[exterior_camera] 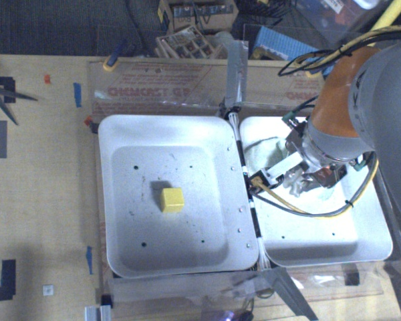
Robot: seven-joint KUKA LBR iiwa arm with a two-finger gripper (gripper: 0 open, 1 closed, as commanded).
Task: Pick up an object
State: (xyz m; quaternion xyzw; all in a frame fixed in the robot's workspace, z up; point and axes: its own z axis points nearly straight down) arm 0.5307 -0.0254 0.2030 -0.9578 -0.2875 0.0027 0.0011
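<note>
Yellow block (172,200) lies alone on the floor of the left bin (120,139), a little left of centre, well apart from the arm; the arm (361,92) reaches in from the right, orange band above the wrist, and hangs over the right bin (361,243); gripper (301,182) sits low over that bin's left half, amid yellow cable; whether it is spread or pressed together, cannot tell.
</note>
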